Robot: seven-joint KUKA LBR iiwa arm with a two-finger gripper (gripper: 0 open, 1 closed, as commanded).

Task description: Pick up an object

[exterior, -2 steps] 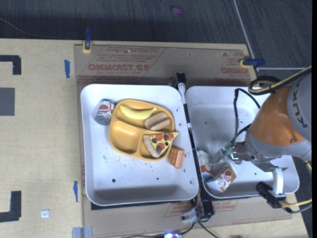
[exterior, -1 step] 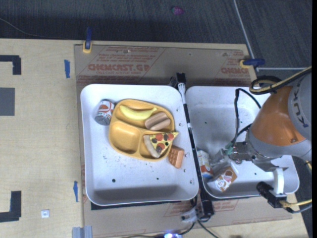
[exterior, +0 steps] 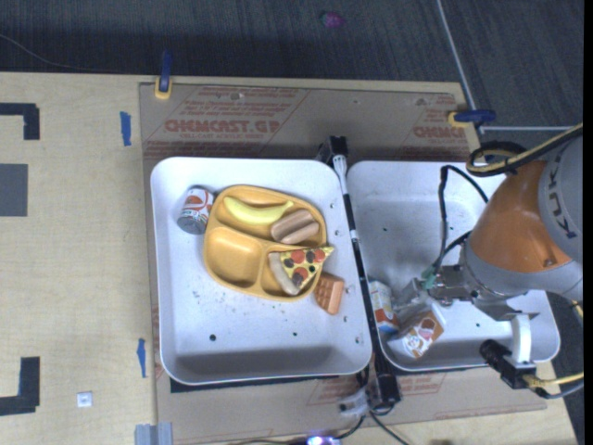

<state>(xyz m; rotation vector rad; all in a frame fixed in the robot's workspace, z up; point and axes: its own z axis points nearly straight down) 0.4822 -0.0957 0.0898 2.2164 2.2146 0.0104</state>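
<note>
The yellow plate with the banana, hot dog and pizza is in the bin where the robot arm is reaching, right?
Not quite. The camera view shows the yellow plate, with the banana, hot dog and pizza, in the left bin. The arm's gripper is over the right bin.

1. A small carton [exterior: 422, 333], white with orange-brown print, lies tilted on its side near the front left corner of the right bin [exterior: 408, 211].
2. Just left of it, against the bin's left wall, lies a small white packet [exterior: 381, 302] with a red patch.
3. Both sit just below and beside my gripper [exterior: 414, 295].
</note>
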